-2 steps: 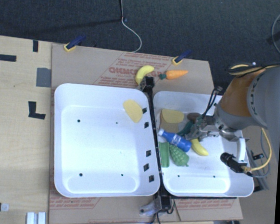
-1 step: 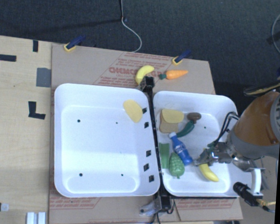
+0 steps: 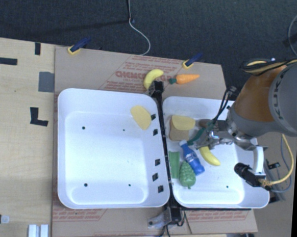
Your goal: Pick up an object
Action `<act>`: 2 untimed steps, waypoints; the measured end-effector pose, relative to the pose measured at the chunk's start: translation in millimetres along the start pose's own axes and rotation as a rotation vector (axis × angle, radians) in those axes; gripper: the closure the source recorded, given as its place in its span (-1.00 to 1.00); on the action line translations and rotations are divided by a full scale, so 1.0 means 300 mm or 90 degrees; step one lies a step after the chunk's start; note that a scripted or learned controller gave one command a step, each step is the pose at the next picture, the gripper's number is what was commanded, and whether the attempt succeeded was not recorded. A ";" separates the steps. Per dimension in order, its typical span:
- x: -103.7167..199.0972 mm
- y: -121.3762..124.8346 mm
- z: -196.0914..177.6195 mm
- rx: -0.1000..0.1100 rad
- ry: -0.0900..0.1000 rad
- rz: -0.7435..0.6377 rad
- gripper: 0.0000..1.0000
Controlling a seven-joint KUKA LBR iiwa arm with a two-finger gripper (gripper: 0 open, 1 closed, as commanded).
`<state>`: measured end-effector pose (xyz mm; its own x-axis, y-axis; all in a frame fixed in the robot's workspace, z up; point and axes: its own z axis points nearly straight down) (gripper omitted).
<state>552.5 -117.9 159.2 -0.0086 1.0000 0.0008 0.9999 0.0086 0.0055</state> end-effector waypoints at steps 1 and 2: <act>0.297 0.235 -0.173 -0.002 0.001 -0.003 1.00; 0.432 0.040 -0.109 0.008 0.001 0.003 1.00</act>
<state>563.3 11.9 192.2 -0.0042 1.0000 0.0018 1.0000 0.0042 -0.0074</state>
